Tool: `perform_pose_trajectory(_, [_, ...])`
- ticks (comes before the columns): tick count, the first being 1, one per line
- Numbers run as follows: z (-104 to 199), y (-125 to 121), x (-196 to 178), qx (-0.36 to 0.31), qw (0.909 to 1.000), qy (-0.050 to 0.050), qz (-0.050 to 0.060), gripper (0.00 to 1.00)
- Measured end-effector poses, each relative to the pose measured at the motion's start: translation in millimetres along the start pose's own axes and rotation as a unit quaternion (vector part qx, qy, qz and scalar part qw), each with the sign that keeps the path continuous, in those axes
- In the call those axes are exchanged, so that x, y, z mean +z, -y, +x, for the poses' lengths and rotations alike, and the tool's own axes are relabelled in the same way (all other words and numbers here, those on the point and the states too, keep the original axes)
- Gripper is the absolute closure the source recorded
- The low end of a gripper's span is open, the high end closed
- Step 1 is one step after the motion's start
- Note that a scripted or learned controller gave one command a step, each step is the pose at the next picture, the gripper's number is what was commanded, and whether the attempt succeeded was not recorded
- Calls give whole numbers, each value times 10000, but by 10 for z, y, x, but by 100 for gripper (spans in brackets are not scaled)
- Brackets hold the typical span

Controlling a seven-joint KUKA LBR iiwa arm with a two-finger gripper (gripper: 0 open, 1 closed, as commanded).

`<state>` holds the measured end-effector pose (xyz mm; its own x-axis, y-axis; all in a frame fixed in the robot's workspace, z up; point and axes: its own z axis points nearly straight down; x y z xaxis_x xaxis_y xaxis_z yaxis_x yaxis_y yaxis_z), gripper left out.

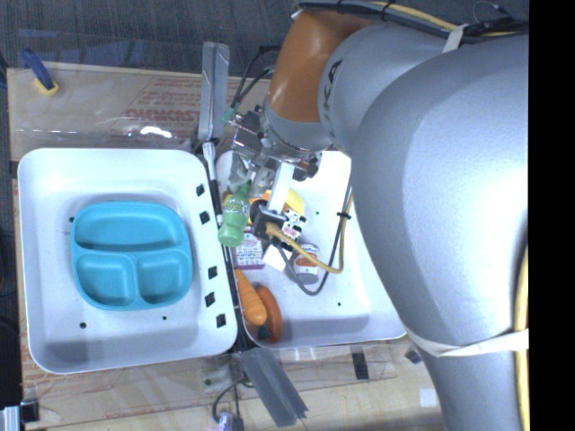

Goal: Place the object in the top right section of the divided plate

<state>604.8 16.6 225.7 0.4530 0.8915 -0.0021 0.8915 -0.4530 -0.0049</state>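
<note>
The blue divided plate [132,252] lies in the left white bin [54,330], and all its sections show only bare blue. The gripper [256,196] hangs low over the left part of the right white bin [359,317], among a green bottle [233,220], an orange carrot [258,305] and some small packets [292,218]. Whether the gripper is grasping anything I cannot tell, because the wrist and cables cover it.

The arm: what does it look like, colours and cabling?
The arm is bulky, rounded and smooth, light grey, with an orange band above the wrist. Below the band sits a metal wrist assembly with dark cables looping round it. A yellow cable and thin dark wires run along the top of the arm.
</note>
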Motion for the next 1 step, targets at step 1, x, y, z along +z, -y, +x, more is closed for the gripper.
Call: perform_pose_trajectory(1, [811,382,-271,-923,9957,-1,-10,100])
